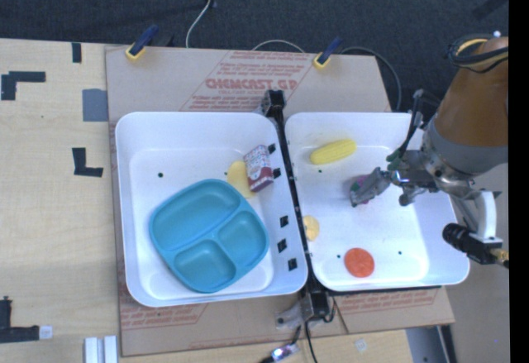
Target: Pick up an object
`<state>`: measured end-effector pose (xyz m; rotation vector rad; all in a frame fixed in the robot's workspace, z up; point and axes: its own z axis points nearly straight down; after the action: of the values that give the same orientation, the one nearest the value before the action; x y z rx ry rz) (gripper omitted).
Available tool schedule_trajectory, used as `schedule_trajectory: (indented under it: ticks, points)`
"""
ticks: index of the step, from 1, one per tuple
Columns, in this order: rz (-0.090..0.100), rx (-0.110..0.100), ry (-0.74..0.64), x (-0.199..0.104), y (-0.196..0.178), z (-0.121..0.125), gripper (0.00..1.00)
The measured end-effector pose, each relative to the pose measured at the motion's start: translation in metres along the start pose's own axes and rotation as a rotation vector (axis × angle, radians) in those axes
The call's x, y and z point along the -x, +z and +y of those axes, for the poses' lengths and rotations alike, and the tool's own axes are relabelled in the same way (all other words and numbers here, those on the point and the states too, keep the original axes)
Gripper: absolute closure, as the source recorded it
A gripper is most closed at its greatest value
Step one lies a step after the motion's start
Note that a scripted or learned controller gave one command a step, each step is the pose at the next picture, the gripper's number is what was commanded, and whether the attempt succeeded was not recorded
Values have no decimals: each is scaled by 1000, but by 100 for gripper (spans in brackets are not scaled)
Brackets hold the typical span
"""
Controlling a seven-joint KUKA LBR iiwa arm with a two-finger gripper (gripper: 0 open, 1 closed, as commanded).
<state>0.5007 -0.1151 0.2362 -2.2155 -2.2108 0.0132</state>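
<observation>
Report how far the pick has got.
Done: the arm has reached into the right bin, gripper low over its floor. In hand: nothing visibly gripped. Left: grasp and lift something; the corn and the orange disc lie untouched nearby.

The arm (471,117) is a thick rounded body — broad orange band on top, smooth grey shell beneath it. A thin black cable runs down its near side. The wrist ends in bare metal fittings and dark brackets, and the hand (366,188) is small, grey and dull — partly blurred
</observation>
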Motion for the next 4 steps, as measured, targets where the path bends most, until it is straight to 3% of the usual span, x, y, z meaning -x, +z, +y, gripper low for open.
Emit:
schedule_trajectory:
  ticks: [1, 2, 4]
  points:
    - [-2, 13, -4, 0, -6, 2, 0]
    - [-1, 6, -3, -3, 58, 4, 0]
    - [-3, 12, -3, -2, 154, 2, 0]
